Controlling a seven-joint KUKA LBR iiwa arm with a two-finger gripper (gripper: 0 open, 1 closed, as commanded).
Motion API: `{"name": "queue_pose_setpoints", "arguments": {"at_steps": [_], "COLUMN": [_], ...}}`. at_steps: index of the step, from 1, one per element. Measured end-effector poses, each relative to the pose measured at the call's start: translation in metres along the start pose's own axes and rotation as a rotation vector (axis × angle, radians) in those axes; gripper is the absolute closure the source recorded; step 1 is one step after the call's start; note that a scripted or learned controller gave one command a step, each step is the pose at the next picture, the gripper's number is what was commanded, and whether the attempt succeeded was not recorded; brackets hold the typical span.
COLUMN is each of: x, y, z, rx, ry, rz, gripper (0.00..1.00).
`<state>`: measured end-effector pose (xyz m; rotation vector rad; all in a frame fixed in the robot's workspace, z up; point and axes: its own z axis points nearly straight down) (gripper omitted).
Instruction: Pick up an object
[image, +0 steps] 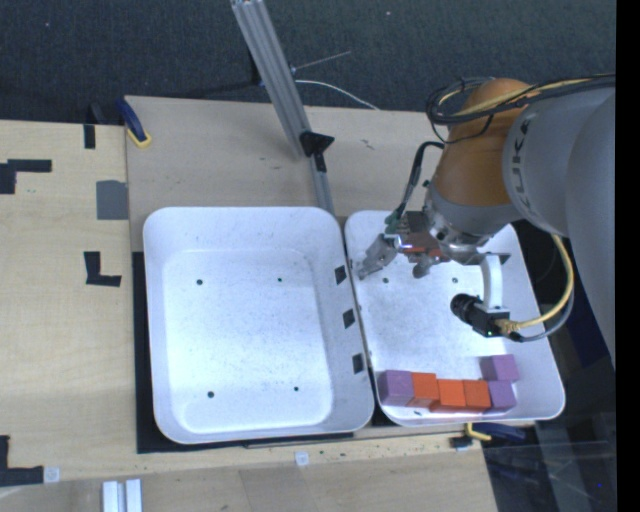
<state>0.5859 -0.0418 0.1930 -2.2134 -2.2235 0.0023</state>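
- Camera view is showing the grey and orange arm (480, 150) reaching in from the right and hanging over the upper part of the right bin (520, 405), with the pincer (400, 255) near that bin's left wall.
- The pincer is standing released: two fingers are spreading apart with nothing between them, one finger (372, 262) pointing toward the divide between the bins.
- The step in hand is looking like the approach, with no grasp made yet.
- The blocks are lying along the near edge of the right bin, well apart from the pincer: a purple block (398, 386), orange blocks (450, 392) beside it, and more purple blocks (500, 380) at the right end, all packed touching in a row.
- The next move is calling for travel toward that near edge, then a descent over one block; the tight packing is likely making finger entry awkward.
- The left bin (160, 235) is sitting alongside on the counter (200, 150).
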Motion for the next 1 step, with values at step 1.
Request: {"name": "queue_pose_setpoints", "arguments": {"at_steps": [1], "x": [0.1007], "y": [0.0312], "z": [0.0016], "rx": [-0.004], "ry": [0.001], "rz": [-0.005], "gripper": [0.00]}}
